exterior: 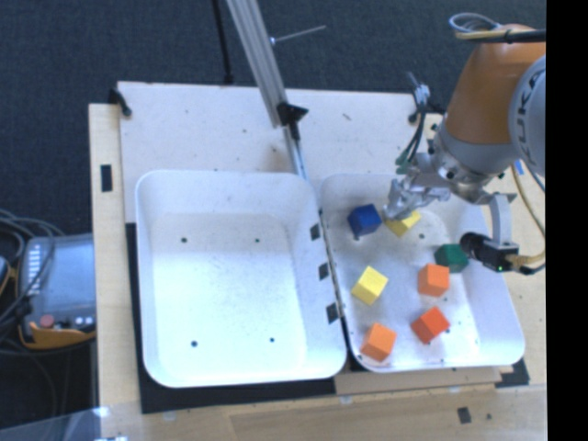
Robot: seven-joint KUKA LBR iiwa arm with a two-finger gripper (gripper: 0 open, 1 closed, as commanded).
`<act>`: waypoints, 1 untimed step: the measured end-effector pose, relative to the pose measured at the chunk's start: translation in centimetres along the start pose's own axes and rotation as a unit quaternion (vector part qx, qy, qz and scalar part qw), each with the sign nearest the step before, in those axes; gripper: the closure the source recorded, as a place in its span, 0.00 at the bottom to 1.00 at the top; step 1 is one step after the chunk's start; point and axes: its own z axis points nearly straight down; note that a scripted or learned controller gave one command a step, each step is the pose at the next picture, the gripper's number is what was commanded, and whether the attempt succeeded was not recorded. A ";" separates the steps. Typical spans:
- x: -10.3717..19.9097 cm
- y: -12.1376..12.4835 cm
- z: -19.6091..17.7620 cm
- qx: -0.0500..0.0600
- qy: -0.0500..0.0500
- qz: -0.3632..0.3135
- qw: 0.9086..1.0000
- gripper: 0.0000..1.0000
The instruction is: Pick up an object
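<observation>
In right bin [496, 338], end effector [401, 211] at yellow block [404, 222]

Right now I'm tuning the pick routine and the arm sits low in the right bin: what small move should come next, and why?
Probably a short, straight lift. The gripper sits right on the small yellow cube near the blue cube in the white right bin; rising would show whether the yellow cube comes along.

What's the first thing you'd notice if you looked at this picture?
Probably the bright blocks scattered in the right bin: a blue one, a yellow one, three orange ones and a green one. Then the big arm with its orange band, coming in from the right, its tool low over another yellow block at the bin's far end.
</observation>
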 end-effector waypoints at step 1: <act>4.9 -1.9 0.9 0.000 0.000 0.000 1.000 1.00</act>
